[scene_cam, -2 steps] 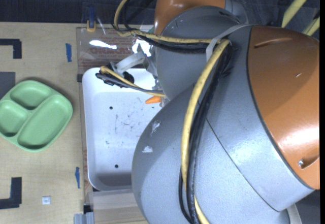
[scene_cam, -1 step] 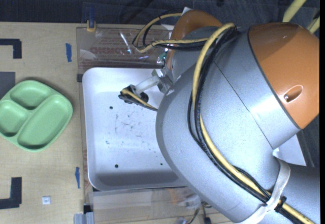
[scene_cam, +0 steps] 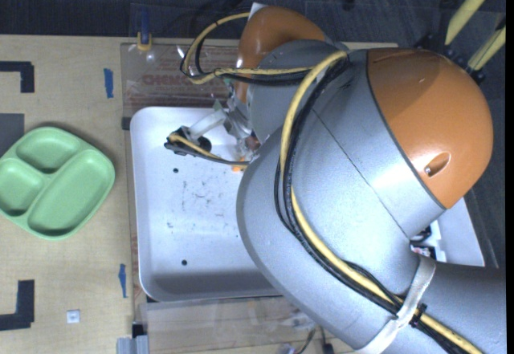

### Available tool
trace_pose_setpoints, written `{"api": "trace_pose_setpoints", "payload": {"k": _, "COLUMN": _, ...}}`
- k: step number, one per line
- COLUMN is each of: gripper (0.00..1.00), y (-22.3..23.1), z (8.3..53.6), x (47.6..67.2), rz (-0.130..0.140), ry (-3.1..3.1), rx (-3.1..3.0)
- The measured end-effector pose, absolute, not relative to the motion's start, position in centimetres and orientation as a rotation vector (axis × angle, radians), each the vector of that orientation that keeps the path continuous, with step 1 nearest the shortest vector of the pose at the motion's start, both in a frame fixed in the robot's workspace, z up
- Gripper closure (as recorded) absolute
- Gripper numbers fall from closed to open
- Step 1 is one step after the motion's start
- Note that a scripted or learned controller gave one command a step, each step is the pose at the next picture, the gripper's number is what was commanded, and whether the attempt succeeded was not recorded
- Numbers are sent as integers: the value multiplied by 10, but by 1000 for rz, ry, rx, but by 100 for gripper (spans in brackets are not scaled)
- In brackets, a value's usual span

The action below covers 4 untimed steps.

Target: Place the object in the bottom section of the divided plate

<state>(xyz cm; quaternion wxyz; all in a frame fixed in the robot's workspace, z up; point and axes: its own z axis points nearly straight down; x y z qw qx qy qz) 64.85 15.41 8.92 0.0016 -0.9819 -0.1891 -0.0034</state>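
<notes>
My tool point(scene_cam: 227, 121) hangs over the far part of the white bin point(scene_cam: 189, 240), largely hidden beneath my own wrist, and I cannot tell whether it is open or closed. A small orange object point(scene_cam: 238, 168) peeks out on the bin floor right at the edge of my arm. So little of it shows that I cannot tell its long axis or which way it points. The green divided plate point(scene_cam: 55, 224) lies flat on the counter point(scene_cam: 72, 87), left of the bin and apart from it. Its large section point(scene_cam: 68, 193) runs slantwise from near-left to far-right, with the two small sections on its far-left side.
</notes>
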Motion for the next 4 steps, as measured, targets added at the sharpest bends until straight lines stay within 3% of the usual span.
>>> {"api": "trace_pose_setpoints", "payload": {"k": 1, "gripper": 100, "y": 225, "z": 86, "x": 655, "rz": -4, "ry": -313, "rx": -3123}}
{"api": "trace_pose_setpoints", "payload": {"k": 2, "gripper": 100, "y": 224, "z": 97, "x": 655, "rz": -5, "ry": -307, "rx": -3122}}
{"api": "trace_pose_setpoints", "payload": {"k": 3, "gripper": 100, "y": 224, "z": 180, "x": 643, "rz": -1, "ry": -347, "rx": -3121}}
{"api": "trace_pose_setpoints", "payload": {"k": 4, "gripper": 100, "y": 122, "z": 237, "x": 598, "rz": 7, "ry": -319, "rx": -3126}}
